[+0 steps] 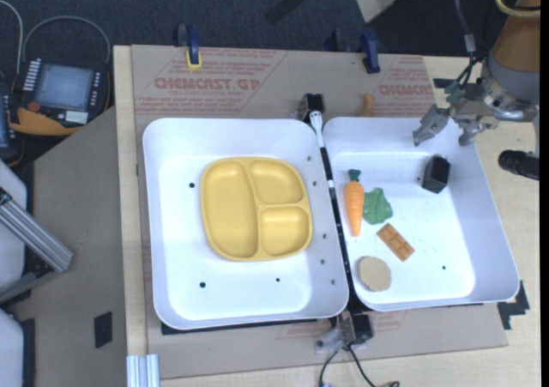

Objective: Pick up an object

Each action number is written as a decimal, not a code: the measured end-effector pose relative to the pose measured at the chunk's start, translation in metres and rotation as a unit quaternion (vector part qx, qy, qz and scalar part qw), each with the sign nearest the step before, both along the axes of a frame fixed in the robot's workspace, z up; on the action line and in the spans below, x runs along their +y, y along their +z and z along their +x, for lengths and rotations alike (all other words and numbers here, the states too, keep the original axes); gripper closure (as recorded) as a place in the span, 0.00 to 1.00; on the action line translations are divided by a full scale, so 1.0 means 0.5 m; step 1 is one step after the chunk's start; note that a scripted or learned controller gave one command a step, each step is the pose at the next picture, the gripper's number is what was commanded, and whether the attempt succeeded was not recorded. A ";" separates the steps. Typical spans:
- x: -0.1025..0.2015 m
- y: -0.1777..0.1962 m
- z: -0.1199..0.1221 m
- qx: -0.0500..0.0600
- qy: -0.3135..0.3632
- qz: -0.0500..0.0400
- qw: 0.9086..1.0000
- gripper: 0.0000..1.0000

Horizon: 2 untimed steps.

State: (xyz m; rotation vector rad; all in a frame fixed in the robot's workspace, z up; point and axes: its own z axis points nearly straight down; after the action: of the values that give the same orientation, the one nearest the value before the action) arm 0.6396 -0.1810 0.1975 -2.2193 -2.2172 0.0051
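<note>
A cardboard-covered surface [257,76] carries two white bins. The fingers [448,123] are held spread and empty above the right bin [489,231], with the black block [435,174] just below them, presumably targeted.

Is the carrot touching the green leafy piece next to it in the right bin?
Touching. The camera view shows the green leafy piece pressed against the right side of the carrot, with no white bin floor between them.

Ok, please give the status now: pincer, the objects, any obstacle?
Pincer open, holding nothing, above right bin's far edge. Black block nearest, just below it. Carrot and the rest untouched. No obstacle.
</note>
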 end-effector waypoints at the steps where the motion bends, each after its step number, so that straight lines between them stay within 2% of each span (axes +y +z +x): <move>1: 0.012 -0.107 0.016 0.001 0.001 0.000 1.000 0.00; 2: 0.011 -0.076 0.020 -0.004 0.002 -0.001 1.000 1.00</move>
State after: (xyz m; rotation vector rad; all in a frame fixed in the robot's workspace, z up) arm 0.6496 -0.1756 0.1594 -2.2208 -2.2265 -0.0015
